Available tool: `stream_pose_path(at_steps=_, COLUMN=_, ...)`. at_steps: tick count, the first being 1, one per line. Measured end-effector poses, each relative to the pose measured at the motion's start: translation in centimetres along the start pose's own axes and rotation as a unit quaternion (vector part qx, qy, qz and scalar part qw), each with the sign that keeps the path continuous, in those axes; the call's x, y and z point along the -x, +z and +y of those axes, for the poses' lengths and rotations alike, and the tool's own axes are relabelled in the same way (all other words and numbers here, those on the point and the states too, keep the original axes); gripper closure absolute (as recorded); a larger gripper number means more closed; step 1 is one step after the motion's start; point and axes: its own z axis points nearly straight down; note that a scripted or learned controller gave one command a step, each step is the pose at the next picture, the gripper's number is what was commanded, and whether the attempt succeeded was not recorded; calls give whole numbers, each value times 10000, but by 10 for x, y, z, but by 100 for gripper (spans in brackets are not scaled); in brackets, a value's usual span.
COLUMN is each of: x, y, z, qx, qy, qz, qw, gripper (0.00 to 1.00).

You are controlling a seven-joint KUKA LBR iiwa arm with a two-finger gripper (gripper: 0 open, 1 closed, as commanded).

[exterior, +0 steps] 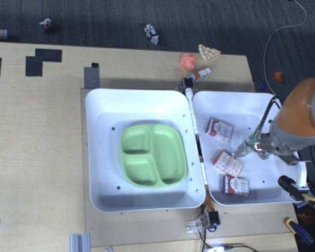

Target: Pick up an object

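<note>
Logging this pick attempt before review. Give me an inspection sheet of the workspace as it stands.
Surface: wooden bench bearing two white bins side by side.
Job's things: three small red-and-white cartons lying in the right bin.
Clutter: green divided tray in the left bin; pink ball and small tube on the bench behind the bins.
Grippers: gripper low over the right bin, beside the middle carton.
Cables: thin white cable looping across the floor.
Surroundings: dark carpet with small scattered items.
</note>
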Motion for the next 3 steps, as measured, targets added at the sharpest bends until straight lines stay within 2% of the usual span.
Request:
stream_pose_path(at_steps=1, x=0, y=-11, z=2, qx=26, qy=-4, qz=-5, qw=10000, gripper=100)
stream_pose_path(at_steps=2, x=0, y=-11, z=2, qx=23, qy=-5, qz=-4, qw=10000, gripper=0)
stream_pose_path(at_steps=3, x=-39, y=-1, z=-40, qx=19, qy=3, qz=-1, qw=10000, gripper=0)
